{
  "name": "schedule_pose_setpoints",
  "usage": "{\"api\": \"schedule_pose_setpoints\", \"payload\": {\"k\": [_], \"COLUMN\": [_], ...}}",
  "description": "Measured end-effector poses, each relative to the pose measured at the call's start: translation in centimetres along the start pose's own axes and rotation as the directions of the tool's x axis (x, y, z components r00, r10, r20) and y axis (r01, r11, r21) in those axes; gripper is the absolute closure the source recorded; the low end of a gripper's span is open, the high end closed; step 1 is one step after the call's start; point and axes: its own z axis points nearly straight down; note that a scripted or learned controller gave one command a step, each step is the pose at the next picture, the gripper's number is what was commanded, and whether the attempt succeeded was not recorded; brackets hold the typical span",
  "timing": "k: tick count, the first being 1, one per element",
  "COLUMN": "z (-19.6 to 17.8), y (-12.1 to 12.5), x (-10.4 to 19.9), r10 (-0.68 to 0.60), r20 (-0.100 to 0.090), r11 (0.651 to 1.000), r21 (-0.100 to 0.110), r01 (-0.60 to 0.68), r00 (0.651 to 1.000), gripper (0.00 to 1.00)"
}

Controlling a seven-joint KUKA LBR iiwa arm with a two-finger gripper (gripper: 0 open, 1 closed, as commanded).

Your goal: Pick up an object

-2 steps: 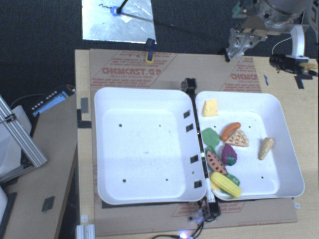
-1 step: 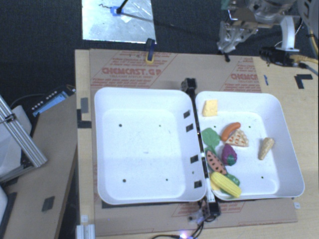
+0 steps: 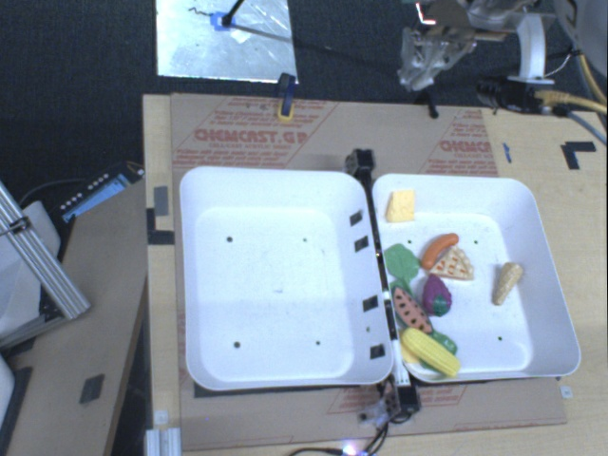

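From above, the gripper [image 3: 425, 65] hangs at one o'clock, beyond the right bin [image 3: 546, 255], nothing between its fingers; I cannot tell how wide they stand. Toy foods, among them a yellow corn cob [image 3: 430, 351], lie at four o'clock. No pick has begun.

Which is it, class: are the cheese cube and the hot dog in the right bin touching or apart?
Apart. The camera view shows the cheese cube near the bin's back left corner, with bare white bin floor plainly between it and the hot dog.
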Motion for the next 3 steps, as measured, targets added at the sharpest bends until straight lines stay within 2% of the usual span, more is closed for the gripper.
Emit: {"api": "schedule_pose_setpoints", "payload": {"k": [3], "z": [-8.0], "y": [0.1], "x": [8.5], "r10": [0.001], "r20": [0.000], "r11": [1.000], "r21": [-0.001], "r01": [-0.001], "r00": [1.000], "gripper": [1.00]}}
